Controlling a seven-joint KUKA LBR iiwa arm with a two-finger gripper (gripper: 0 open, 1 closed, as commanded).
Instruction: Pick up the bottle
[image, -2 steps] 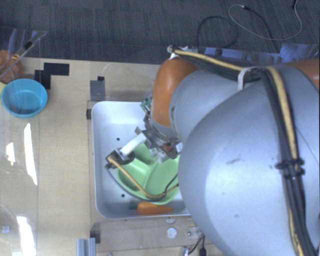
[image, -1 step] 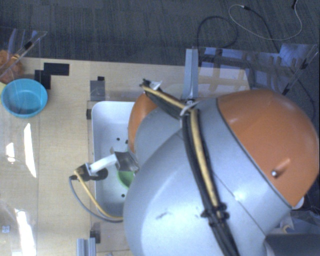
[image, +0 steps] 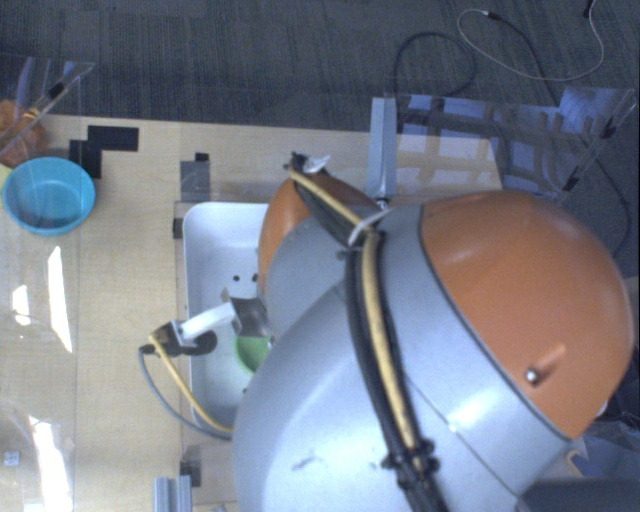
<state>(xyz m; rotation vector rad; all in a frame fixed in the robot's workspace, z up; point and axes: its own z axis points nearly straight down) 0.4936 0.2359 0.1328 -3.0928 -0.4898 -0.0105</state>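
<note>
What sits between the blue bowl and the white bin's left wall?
Bare wooden benchtop separates the blue bowl from the white bin in the camera view.

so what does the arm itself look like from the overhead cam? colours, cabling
Big rounded grey arm with glossy orange sections: a large dome near the camera and a band further down. A black and yellow cable bundle runs along the top, tied with a white strap. The end effector looks dark grey, with a white part and a looping grey cable beside it.
</note>
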